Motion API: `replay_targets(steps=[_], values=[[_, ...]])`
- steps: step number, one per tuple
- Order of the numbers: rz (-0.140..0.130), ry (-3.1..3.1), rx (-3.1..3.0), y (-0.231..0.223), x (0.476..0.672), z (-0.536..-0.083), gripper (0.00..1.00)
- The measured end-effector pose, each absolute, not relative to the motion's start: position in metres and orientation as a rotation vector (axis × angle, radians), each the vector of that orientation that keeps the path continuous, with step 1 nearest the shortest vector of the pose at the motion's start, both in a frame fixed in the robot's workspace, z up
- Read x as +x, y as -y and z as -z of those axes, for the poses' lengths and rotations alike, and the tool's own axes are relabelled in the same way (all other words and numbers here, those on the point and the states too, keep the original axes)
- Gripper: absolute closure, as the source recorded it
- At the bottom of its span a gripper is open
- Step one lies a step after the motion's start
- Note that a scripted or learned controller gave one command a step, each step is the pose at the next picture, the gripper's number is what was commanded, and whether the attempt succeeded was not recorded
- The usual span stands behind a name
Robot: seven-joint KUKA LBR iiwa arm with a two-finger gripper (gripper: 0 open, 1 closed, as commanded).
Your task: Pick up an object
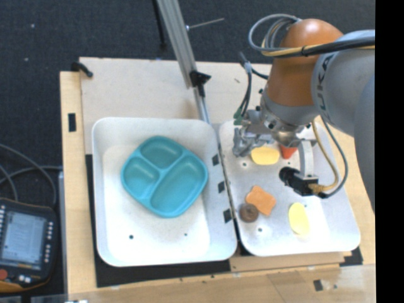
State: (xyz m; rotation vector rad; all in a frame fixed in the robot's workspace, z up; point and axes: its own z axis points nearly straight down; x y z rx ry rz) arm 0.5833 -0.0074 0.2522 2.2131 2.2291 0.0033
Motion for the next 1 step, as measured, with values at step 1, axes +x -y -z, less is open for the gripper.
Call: replay_targets(steps=[1], values=[[-0.001, -2.229, 2.214, -0.0439, 0.5856, -0.2465, 1.0]])
